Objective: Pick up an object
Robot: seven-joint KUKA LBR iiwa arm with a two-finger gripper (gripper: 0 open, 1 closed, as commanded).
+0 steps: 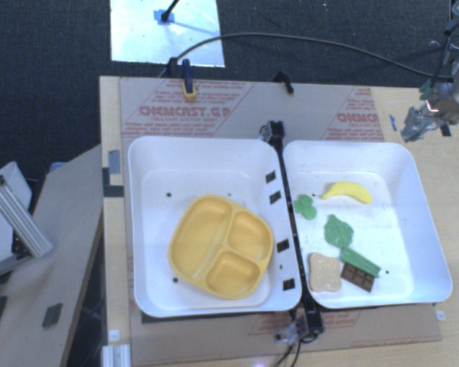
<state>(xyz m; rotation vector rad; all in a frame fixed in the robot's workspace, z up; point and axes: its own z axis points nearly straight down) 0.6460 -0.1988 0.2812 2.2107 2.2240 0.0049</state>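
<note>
The right bin (413,205) holds a yellow banana (348,193), a small green piece (305,206), a green leafy piece (338,231), a dark green bar (359,261), a tan toast slice (324,273) and a brown chocolate piece (357,279). My gripper (422,121) hangs at the far right, above and beyond the right bin's back right corner, apart from all the objects. Nothing shows between its fingers.
The left bin (149,205) holds a yellow divided tray (221,245). A black divider with clips (284,220) runs between the bins. A cable (306,44) arcs over the back of the bench. A grey metal rail (11,209) lies at the left.
</note>
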